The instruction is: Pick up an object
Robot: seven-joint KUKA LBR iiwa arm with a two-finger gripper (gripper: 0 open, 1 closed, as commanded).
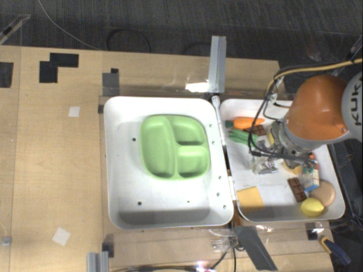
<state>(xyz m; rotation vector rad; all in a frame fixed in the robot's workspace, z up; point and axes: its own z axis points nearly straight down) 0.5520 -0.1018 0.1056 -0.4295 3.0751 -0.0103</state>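
The arm's orange band (pixel 315 107) looms at three o'clock, wrist angled down, gripper (pixel 265 164) low over the right bin (pixel 283 208), jaw state indiscernible.

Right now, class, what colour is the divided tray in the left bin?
Light green; the divided tray shows best in the camera view.

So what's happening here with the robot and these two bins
A grey arm with an orange band reaches in over the right bin, its hand down among small items there: a toy carrot, a yellow block, a chocolate bar, a lemon and an egg. Nothing is visibly lifted yet. The left bin holds a green divided plate.
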